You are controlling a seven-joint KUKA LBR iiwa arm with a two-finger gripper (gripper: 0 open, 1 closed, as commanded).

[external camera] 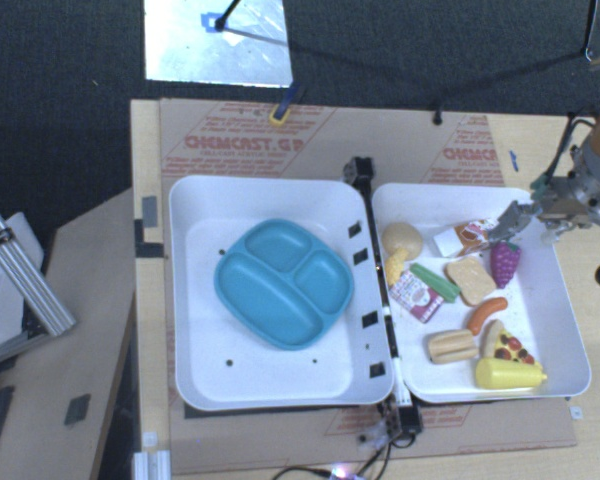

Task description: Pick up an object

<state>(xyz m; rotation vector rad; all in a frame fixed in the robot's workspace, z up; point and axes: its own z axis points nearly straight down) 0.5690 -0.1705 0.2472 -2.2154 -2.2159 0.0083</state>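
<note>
My gripper (pixel 508 226) reaches in from the right and hangs over the back right part of the right bin (pixel 570 340). It sits just above a purple bunch of grapes (pixel 504 262) and beside a small white and red box (pixel 468 234). A slice of toast (pixel 470 279) lies just left of the grapes. Nothing can be seen held in the gripper.
The right bin also holds a beige potato (pixel 402 238), a green pickle (pixel 435 282), a pink packet (pixel 415 297), a sausage (pixel 486 314), a bun (pixel 452 346), a pizza slice (pixel 507 345) and a yellow bottle (pixel 508 374). A blue divided plate (pixel 283 283) lies in the left bin (pixel 195 218).
</note>
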